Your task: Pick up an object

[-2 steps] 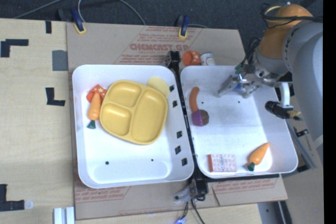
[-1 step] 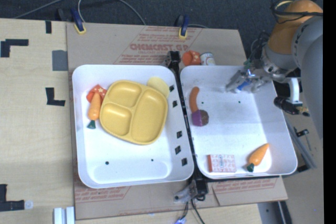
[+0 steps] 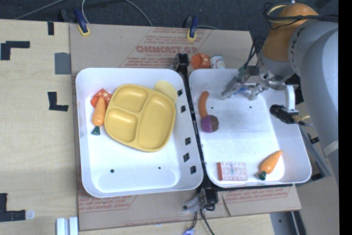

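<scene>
In the camera view the gripper (image 3: 231,91) hangs over the upper part of the right bin (image 3: 250,124), reaching in from the right; whether it is spread or pressed together I cannot tell, and nothing shows caught in it. The nearest candidates are the sausage (image 3: 203,103) and the purple fruit (image 3: 209,123) just below it, both close to the divider; a descent there could clip the bin wall or nudge the round fruit so it rolls away. The toy carrot (image 3: 270,163) and the small printed box (image 3: 232,170) lie well apart, near the front edge. The yellow divided plate (image 3: 140,116) fills the left bin (image 3: 137,173).
</scene>
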`<state>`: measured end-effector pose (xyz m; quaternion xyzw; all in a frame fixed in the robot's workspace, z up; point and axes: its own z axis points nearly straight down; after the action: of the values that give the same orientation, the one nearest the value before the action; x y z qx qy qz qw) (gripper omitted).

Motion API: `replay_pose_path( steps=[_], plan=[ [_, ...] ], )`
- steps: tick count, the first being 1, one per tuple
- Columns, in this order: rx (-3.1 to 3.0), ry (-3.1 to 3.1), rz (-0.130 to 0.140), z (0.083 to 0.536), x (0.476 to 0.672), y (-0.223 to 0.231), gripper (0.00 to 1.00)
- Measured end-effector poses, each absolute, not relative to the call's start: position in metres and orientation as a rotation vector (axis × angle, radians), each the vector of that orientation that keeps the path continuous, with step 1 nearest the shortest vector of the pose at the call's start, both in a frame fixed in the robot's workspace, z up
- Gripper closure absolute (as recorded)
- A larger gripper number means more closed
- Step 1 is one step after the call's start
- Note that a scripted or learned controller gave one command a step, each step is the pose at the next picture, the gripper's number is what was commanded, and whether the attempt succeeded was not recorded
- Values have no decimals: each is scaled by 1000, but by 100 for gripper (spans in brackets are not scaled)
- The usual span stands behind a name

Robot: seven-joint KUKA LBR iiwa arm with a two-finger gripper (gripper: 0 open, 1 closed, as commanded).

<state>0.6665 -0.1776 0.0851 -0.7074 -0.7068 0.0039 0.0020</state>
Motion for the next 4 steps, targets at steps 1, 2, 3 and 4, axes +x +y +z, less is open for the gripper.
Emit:
replay_pose_path(
  steps=[1,2,3,4],
  plan=[
    [-2222,-2224,3,86,668,-160,0],
    [-2221,-2225,0,86,669,-137,0],
    [-2222,-2226,-2,176,669,-154,0],
    [-2218,-2221,3,98,659,-119,0]
  ],
)
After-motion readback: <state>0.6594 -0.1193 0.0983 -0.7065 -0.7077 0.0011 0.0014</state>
